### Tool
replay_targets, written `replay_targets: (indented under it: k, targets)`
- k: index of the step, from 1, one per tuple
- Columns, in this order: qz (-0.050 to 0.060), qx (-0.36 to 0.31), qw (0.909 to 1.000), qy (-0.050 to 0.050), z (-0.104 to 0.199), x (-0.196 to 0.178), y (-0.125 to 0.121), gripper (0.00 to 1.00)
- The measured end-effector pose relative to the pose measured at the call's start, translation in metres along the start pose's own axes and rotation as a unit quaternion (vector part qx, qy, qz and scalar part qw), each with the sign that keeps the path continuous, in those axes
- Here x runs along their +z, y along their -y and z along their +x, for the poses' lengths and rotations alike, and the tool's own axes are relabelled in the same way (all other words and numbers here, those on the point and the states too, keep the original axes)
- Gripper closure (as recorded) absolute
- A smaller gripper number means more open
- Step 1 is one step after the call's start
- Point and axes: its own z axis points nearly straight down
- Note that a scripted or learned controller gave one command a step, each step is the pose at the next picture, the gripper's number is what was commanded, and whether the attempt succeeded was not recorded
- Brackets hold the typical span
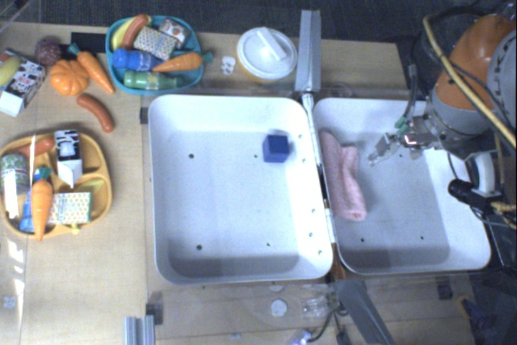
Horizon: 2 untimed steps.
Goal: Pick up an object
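you're looking at two white bins side by side on the counter [129, 105]. taking the divider post [306, 52] between the bins as landmark: the left bin [170, 254] is sitting left of it, the right bin [468, 254] right of it. a blue cube [276, 147] is lying in the left bin, below the post and just left of it, apart from the bin walls. a pink rolled cloth [343, 176] is lying in the right bin, below the post and just right of it, running lengthwise near that bin's left wall. the arm [477, 85] is reaching in from far right of the post. its gripper [380, 151] is hanging over the right bin, near the cloth's upper end but apart from it. the fingers are standing apart, nothing between them. far left of the post, you're seeing a blue bowl [117, 77] and a yellow tray [101, 174] holding toy food. a white lid [267, 52] is sitting just left of the post.
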Motion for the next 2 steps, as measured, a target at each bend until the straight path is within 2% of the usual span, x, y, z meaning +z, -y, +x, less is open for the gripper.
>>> replay_targets:
  k: [1, 2]
  targets:
    - [0.0, 0.033, 0.9994, 0.0, -0.0432, -0.0354, 0.0186, 0.0]
    - [0.002, 0.029, 0.9996, 0.0, -0.0425, -0.0419, 0.0162, 1.0]
